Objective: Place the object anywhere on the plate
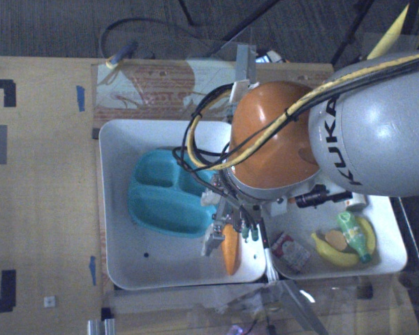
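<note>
1. The gripper [225,239] hangs low in the middle of the frame, under the arm's orange band [269,142], over the lower right part of the left bin [119,208].
2. Its two fingers [213,241] point down the frame and pinch an orange carrot-shaped object [230,257], which shows between them (the upper end of the object is hidden under the wrist, so only its lower, tapering part is seen).
3. The orange object stands nearly upright in the frame, its tip near the left bin's lower right rim, just beside the wall shared with the right bin [394,253].
4. The teal plate [164,201], a divided one, lies in the left bin just up and left of the gripper; its right edge is partly covered by the wrist and cables. The object is beside the plate, off its lower right corner, not over it.
5. In the right bin, at the lower right of the frame, lie a banana [335,251], a green bottle [356,234] across it, and a small red-and-white packet [288,248].
6. The grey arm [377,138] fills the upper right of the frame.
</note>
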Robot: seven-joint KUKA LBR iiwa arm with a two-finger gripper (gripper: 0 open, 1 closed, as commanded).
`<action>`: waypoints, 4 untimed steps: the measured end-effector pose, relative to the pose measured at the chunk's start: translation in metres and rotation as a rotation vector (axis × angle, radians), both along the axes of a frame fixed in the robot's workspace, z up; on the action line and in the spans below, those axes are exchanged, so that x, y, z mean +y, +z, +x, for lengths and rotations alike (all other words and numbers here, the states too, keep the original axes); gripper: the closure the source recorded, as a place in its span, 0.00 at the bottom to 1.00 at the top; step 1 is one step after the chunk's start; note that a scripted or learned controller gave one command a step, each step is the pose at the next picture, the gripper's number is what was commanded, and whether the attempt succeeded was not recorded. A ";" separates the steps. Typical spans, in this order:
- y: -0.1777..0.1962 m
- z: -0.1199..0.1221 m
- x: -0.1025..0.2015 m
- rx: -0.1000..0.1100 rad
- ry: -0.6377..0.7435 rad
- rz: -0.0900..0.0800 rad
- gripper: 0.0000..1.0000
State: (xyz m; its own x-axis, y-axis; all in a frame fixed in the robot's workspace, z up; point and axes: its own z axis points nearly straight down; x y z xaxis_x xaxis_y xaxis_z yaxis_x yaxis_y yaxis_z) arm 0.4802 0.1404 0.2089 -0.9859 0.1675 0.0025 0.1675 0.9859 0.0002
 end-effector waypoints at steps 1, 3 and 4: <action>0.008 0.002 0.001 -0.001 -0.003 0.002 1.00; 0.007 0.000 0.085 0.000 -0.004 -0.001 1.00; -0.012 0.000 0.015 0.000 0.058 -0.001 1.00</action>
State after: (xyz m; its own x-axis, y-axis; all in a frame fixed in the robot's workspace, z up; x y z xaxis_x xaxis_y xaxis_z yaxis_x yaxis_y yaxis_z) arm 0.4802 0.1557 0.1965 -0.9940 0.1097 0.0026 0.1097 0.9940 -0.0009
